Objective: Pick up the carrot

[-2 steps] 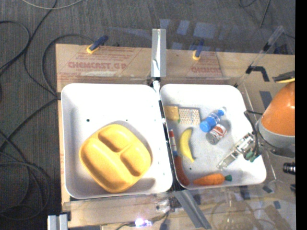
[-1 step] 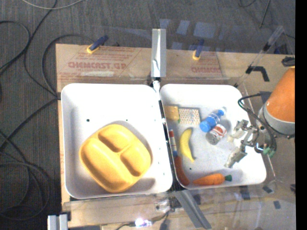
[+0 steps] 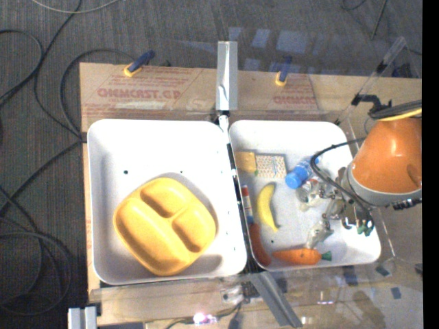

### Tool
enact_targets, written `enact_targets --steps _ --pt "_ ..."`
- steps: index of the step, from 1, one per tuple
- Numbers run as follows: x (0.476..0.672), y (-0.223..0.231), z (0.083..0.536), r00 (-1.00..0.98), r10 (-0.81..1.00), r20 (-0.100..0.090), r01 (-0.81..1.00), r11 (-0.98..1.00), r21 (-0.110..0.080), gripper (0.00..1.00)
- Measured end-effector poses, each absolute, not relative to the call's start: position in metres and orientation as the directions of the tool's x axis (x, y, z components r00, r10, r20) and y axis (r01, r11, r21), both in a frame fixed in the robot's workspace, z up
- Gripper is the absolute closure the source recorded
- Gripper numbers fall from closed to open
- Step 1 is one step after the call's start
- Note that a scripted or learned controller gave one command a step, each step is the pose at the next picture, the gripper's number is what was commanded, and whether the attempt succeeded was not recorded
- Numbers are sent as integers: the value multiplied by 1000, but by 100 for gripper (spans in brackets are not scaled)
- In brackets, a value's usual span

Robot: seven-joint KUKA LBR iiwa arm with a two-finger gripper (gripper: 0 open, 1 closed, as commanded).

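— Carrot (image 3: 296, 256) position?
— Front edge of the right bin (image 3: 357, 256), below the banana (image 3: 267, 207).
— Jaws (image 3: 321, 233)?
— Just above the carrot's green end, gripping nothing; how wide they stand, I cannot tell.

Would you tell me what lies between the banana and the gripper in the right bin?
In the camera view, bare white bin floor lies between the banana and the gripper. The blue bottle sits above that stretch, the carrot below it.
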State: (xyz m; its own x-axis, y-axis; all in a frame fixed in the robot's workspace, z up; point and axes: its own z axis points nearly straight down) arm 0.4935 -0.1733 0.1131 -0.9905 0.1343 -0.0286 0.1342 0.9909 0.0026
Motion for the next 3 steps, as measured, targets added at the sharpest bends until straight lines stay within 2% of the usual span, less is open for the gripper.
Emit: enact_targets --steps 1,2,3 --pt "510 -153 91 -996 85 -24 85 996 -2 0" --pt "485 -222 181 -969 -246 1 -246 969 4 0" --pt "492 -172 110 -853 -523 -4 -523 853 0 0"
